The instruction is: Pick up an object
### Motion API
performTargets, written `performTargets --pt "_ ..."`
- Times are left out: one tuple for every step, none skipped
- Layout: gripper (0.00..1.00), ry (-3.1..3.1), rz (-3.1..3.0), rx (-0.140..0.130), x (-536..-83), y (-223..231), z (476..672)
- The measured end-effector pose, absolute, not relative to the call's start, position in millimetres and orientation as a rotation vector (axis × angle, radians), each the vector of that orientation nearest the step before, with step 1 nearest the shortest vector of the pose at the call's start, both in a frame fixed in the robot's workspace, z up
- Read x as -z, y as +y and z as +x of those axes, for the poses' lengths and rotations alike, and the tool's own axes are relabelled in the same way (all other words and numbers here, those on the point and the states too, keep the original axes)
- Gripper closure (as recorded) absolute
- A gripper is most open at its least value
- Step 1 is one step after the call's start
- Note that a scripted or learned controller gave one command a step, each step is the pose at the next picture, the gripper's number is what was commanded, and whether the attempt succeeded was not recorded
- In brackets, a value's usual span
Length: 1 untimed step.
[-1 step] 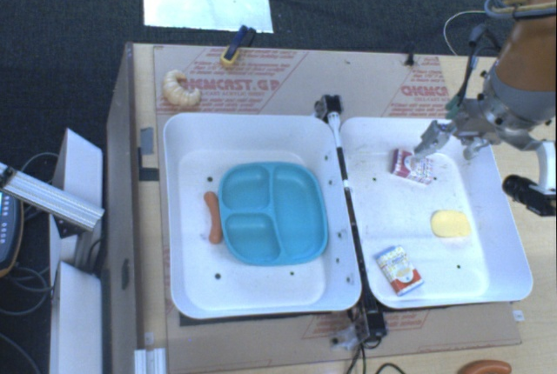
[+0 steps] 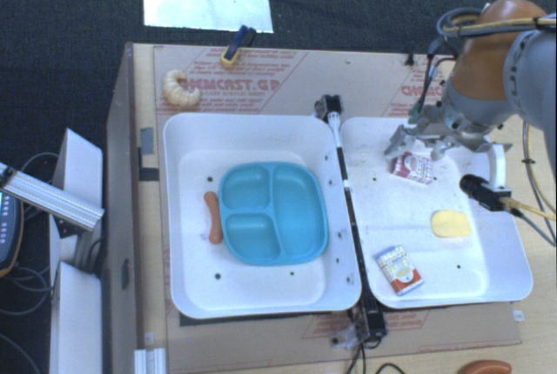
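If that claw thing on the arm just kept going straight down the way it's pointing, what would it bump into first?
Most likely the small red and white packet in the right bin: the gripper hangs right over it, pointing down. How high above it sits is unclear from this slanted view.

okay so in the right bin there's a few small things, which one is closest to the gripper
The red and white packet, lying right under the gripper at the bin's far end. The yellow piece and the small orange-and-white carton both sit further toward the bin's near edge.

Looking like a robotics lab: arm (image 2: 500,59) reaching over two bins (image 2: 261,298) on a cardboard-topped bench (image 2: 287,76), cables (image 2: 22,277) trailing.
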<state>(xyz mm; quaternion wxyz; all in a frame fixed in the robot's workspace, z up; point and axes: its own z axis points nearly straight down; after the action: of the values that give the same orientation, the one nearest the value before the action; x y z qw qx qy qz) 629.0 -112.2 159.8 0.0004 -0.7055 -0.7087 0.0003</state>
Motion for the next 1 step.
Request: performTargets --pt "0.0 -2.228 -2.217 0.0 -106.2 -120.0 658.8"
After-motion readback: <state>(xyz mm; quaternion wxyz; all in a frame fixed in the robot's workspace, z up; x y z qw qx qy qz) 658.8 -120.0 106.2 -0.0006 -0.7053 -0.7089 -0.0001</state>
